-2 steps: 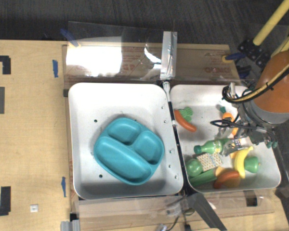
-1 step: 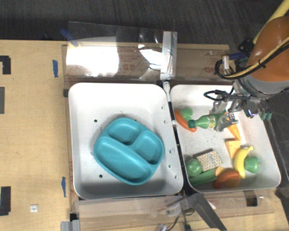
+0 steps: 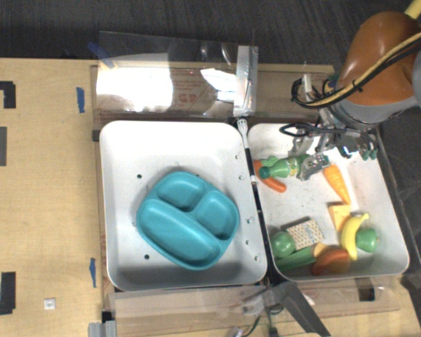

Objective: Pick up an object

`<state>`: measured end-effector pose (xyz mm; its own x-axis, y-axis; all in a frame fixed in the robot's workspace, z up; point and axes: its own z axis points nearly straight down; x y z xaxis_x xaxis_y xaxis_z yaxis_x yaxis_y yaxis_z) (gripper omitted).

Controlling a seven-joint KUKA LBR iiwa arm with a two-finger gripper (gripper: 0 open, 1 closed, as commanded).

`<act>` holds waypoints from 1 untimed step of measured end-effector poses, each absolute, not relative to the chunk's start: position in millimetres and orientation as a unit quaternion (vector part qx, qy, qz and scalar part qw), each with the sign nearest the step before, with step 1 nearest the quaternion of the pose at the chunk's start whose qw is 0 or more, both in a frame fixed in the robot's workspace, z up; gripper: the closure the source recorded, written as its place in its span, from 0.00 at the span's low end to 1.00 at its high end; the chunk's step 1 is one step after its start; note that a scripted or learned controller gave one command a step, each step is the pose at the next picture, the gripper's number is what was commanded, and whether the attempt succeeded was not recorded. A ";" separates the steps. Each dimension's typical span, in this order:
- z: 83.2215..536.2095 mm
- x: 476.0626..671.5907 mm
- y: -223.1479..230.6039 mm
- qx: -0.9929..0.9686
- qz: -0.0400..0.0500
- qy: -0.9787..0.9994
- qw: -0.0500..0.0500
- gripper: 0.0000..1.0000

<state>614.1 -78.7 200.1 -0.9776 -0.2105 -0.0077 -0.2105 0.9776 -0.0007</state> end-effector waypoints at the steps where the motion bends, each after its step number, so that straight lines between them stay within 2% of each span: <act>1: 272.2 669.2 -104.2 -0.146 -0.002 0.989 0.008 1.00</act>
